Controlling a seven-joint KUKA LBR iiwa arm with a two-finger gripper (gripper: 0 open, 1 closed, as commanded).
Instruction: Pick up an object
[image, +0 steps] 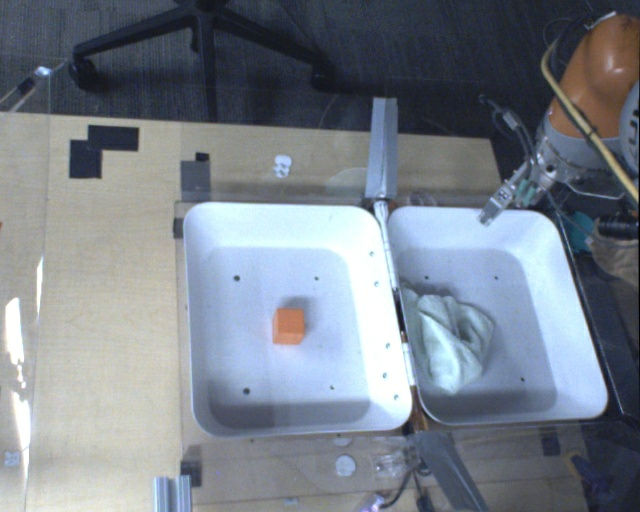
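Orange cube (289, 326): middle of left bin (215, 300), well apart from the gripper (494, 209).
Cloth (450, 340): crumpled in right bin (545, 300).
Arm (590, 90): angled over right bin's far corner.
Jaws: spread cannot be told.

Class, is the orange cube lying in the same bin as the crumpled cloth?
No, the orange cube lies in the left bin; the cloth is in the right bin.

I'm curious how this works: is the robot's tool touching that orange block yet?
Apart. The camera view shows the tool over the far rim of the right bin, while the orange block sits alone in the left bin, a whole bin away.
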